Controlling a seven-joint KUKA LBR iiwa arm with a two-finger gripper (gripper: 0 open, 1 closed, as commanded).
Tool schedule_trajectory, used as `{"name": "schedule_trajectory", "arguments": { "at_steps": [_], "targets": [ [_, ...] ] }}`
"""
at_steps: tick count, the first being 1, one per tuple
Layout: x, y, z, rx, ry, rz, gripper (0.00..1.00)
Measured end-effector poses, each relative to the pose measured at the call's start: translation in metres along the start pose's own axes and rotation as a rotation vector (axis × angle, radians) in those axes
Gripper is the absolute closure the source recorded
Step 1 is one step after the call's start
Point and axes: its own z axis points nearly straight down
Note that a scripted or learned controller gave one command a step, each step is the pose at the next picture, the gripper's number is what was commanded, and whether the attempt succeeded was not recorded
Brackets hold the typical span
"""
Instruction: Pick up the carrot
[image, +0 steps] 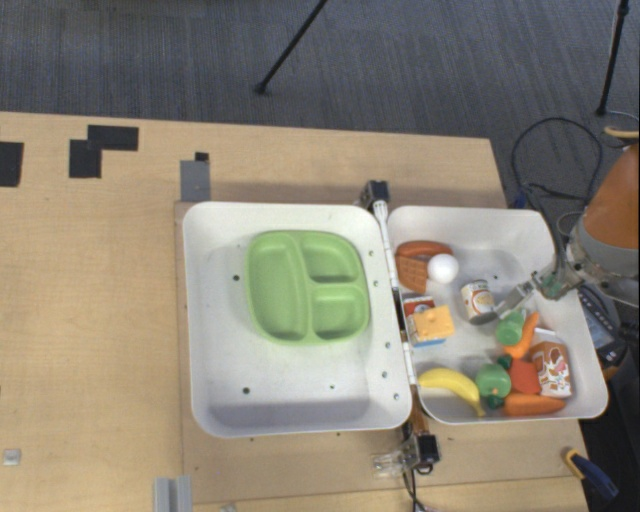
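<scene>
carrot (522, 337) lies in the right bin (535, 226), its green top just beside the small can (477, 299). the gripper (520, 293) reaches in from the right, its tip near the can and just above the carrot. i cannot tell if the fingers are wide or narrow (too small and blurry). a banana (450, 384) lies below the can, near the bin's front wall.
</scene>
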Motion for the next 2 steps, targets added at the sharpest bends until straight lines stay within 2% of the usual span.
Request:
{"name": "schedule_trajectory", "arguments": {
  "at_steps": [1, 2],
  "targets": [
    [-0.002, 0.003, 0.043, -0.001, 0.001, 0.041, 0.0],
    [-0.001, 0.016, 0.042, -0.002, -0.003, -0.252, 0.0]
  ]
}}
